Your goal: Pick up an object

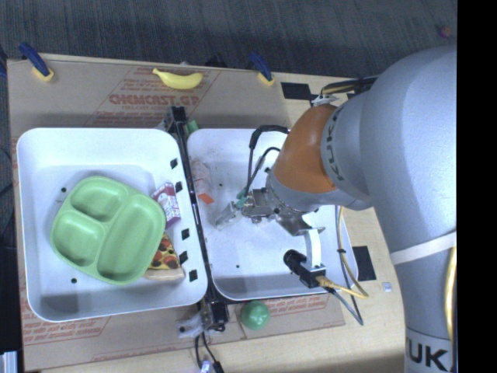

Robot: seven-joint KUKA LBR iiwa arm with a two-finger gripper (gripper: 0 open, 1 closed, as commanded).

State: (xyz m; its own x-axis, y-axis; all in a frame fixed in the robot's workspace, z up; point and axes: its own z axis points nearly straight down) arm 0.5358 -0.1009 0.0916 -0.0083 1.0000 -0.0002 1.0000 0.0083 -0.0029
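Arm (388, 130) looms over right bin (233, 282), gripper (247, 206) low at bin centre; finger state unclear, maybe on something clear. Green plate (105, 228) in left bin (46, 150), 9 o'clock of gripper.

Left bin (31, 208): green tray (109, 228) fills middle, bare floor along top. Right bin (256, 282): arm (349, 154) overhangs.

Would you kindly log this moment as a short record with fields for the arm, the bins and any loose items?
arm: gripper low over the right bin
left bin: green divided plate, pizza slice and a small packet at the plate's right edge
right bin: small orange piece
outside bins: green ball in front, yellow banana behind
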